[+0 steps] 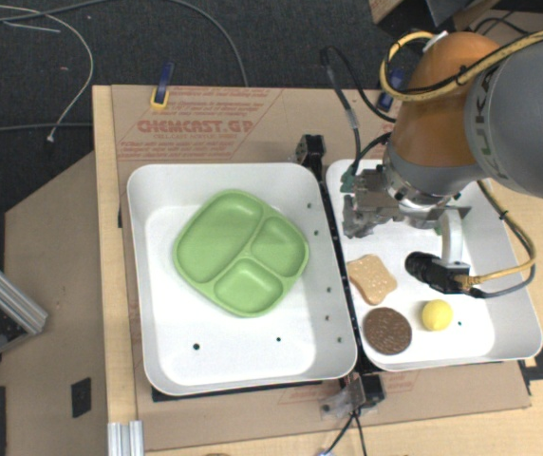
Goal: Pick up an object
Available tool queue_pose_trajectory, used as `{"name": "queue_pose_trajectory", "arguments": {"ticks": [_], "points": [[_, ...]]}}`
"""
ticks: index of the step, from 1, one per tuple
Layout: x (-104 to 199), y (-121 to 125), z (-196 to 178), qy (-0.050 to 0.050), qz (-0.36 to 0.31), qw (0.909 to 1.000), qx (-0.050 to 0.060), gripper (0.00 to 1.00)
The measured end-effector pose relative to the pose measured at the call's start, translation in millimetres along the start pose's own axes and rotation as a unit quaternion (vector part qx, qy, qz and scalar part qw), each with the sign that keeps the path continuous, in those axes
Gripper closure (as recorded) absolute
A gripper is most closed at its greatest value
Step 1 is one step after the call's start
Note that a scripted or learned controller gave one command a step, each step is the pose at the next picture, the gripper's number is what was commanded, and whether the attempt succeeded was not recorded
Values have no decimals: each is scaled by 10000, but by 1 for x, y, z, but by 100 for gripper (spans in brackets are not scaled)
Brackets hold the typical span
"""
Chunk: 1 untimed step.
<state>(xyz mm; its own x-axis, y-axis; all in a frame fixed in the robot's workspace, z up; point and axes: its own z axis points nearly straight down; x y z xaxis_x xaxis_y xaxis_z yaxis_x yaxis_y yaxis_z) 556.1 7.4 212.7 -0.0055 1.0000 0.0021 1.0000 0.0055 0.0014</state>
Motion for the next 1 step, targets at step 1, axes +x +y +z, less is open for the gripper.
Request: {"name": "queue_pose_trajectory", "arguments": {"ticks": [1], "points": [[51, -11, -12, 1, -4, 10000, 0, 100]]}}
